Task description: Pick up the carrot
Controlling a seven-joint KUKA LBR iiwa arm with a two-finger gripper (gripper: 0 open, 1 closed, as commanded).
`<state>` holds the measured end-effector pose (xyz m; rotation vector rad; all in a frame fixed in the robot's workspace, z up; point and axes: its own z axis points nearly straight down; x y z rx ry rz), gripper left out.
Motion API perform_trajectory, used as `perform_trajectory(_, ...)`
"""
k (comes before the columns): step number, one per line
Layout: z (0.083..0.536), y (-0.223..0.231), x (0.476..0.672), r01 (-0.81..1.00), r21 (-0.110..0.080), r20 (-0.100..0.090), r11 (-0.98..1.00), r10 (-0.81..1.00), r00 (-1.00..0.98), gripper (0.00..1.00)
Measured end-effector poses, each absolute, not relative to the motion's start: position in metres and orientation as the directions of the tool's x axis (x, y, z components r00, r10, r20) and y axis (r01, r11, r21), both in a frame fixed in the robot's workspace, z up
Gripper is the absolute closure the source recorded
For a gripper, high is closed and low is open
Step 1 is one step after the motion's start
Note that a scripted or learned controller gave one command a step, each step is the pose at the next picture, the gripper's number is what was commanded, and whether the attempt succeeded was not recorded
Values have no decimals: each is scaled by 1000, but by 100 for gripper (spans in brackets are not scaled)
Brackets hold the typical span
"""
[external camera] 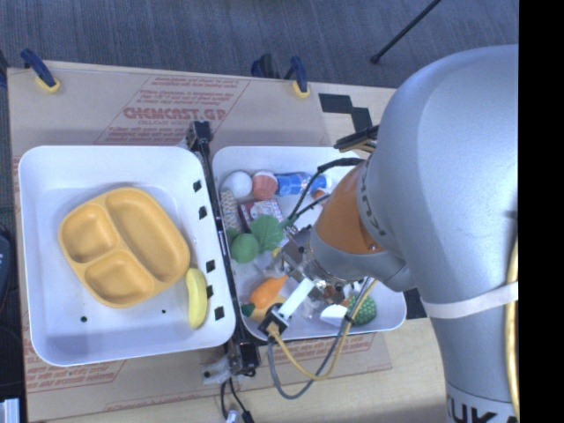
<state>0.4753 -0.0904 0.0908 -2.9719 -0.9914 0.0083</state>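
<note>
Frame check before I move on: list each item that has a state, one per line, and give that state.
carrot: lying in the right bin, not lifted
tool: low over the right bin, beside the carrot
yellow plate: flat, face up, in the left bin
banana: lying in the left bin, against the plate's edge
white ball: resting in the right bin
</note>
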Motion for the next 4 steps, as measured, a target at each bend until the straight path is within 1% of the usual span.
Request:
perform_trajectory(3, 91, -90, 475, 600, -10, -2, -800, 600, 800, 0)
perform_trajectory(4, 91, -92, 475, 222, -6, -4, -975, 222, 975, 0)
